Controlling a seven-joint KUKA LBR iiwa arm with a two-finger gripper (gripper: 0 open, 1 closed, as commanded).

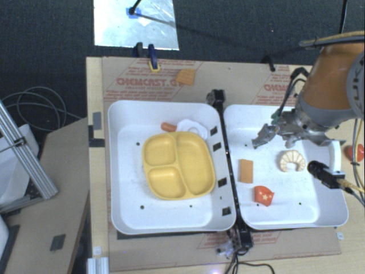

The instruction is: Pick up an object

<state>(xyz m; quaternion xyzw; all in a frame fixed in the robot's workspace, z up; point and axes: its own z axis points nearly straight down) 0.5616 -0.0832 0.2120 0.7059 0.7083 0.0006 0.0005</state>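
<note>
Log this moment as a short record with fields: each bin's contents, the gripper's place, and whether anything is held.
left bin: yellow divided plate, small orange piece and white item behind it
right bin: orange block, red strawberry toy, croissant toy
gripper: over the right bin's upper part, apart from all three items
held: nothing visible between the fingers
outside bins: orange piece on the cardboard

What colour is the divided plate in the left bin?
Yellow: the three-compartment plastic plate shows best in the camera view.
</note>
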